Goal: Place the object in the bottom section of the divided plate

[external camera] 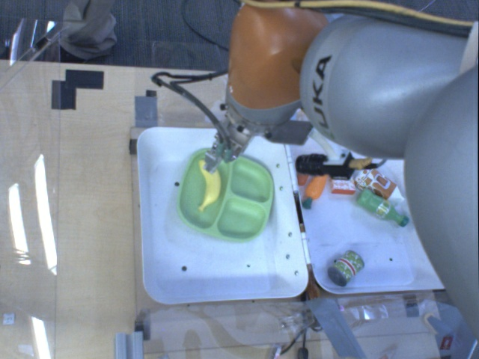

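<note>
The green divided plate (238, 200) sits in the left white bin (161, 275). A yellow toy banana (210, 189) lies in the long section on the plate's left side. The banana curves from its top end, up near the plate's far rim, down to a point near the middle of that section.

The gripper (221, 155) hangs just over the far left rim of the plate. It is right above the top end of the banana. Its tip looks very close to the banana's top end, maybe touching it. I cannot tell if the gripper is spread apart or pinched together, because it is small and dark there. The big grey arm with its orange band (269, 51) reaches over the plate from the right.

To the right of the plate is the other white bin (426, 271). In it lie an orange carrot (316, 188), a small green bottle (380, 206), a little red and white box (374, 182) and a can (346, 266) with a green label.
</note>
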